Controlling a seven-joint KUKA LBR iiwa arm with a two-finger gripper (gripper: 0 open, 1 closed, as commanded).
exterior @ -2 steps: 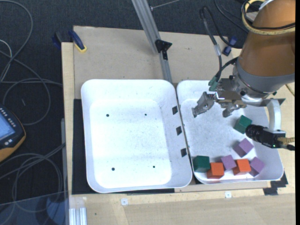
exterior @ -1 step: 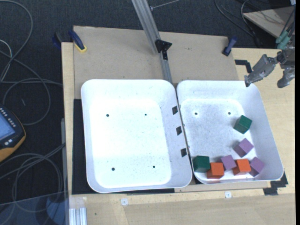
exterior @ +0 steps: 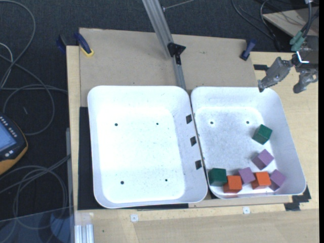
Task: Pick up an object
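Note:
My gripper (exterior: 285,83) hangs above the far right corner of the right bin (exterior: 230,101), its two grey fingers spread wide apart with nothing between them. In that bin lie several small blocks: a green one (exterior: 262,134) by the right wall, a purple one (exterior: 263,158) below it, and along the front wall a dark green block (exterior: 218,176), an orange block (exterior: 233,183), a purple block (exterior: 247,175), another orange block (exterior: 261,179) and a purple block (exterior: 277,178). All the blocks sit well in front of the gripper.
The left bin (exterior: 101,105) lies beside the right one on the wooden bench. A metal pole (exterior: 162,27) slants up from the back between the bins. Blue clamps (exterior: 83,44) sit at the board's far corners. Cables and a handheld device (exterior: 7,140) lie on the floor at left.

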